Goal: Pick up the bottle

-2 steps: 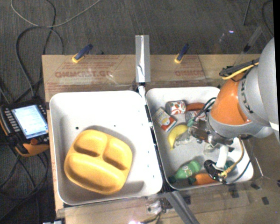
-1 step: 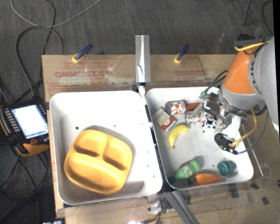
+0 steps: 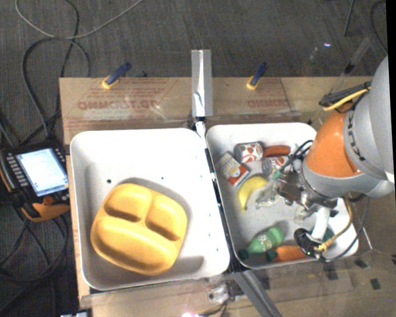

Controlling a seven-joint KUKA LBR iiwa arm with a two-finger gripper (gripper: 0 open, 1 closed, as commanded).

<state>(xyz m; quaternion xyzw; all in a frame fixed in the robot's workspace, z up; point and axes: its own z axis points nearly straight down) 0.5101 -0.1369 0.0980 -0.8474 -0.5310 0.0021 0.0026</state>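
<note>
Reaching in from the right, the KUKA arm's gripper (image 3: 277,189) hovers over the right bin (image 3: 220,186) beside a banana (image 3: 250,188); whether it is open cannot be told. The green bottle (image 3: 263,240) lies at the bin's front edge, next to a carrot (image 3: 289,252).

Grey arm (image 3: 382,131), orange wrist band (image 3: 330,151)
</note>
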